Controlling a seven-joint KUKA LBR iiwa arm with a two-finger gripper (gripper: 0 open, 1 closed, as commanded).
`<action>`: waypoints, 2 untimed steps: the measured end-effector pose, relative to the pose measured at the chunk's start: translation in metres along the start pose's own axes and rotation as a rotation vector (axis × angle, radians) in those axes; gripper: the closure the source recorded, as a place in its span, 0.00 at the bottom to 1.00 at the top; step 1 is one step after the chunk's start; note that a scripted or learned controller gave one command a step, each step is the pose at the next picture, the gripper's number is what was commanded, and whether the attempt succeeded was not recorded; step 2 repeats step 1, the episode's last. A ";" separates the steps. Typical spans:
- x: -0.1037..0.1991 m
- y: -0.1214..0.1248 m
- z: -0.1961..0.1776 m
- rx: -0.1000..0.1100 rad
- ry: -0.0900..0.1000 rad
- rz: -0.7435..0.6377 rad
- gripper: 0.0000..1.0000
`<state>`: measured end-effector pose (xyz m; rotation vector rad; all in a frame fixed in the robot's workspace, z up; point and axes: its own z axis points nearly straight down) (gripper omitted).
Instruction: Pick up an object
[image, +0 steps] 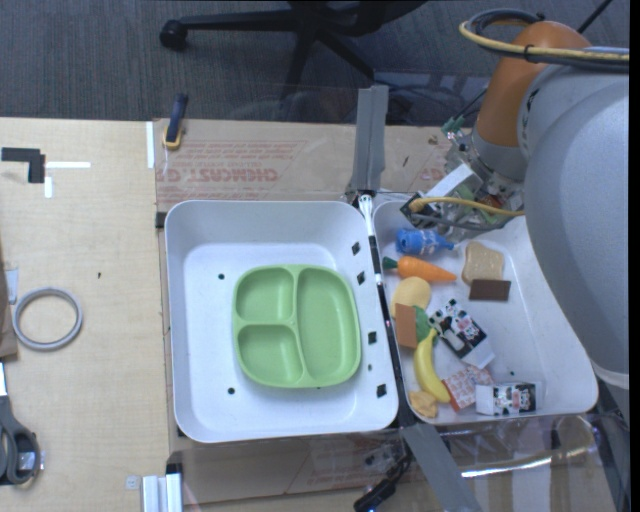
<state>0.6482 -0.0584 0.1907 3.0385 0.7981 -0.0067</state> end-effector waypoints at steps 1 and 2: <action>-0.025 0.035 0.004 0.001 0.001 0.309 0.00; -0.025 0.035 0.004 0.001 0.001 0.309 0.00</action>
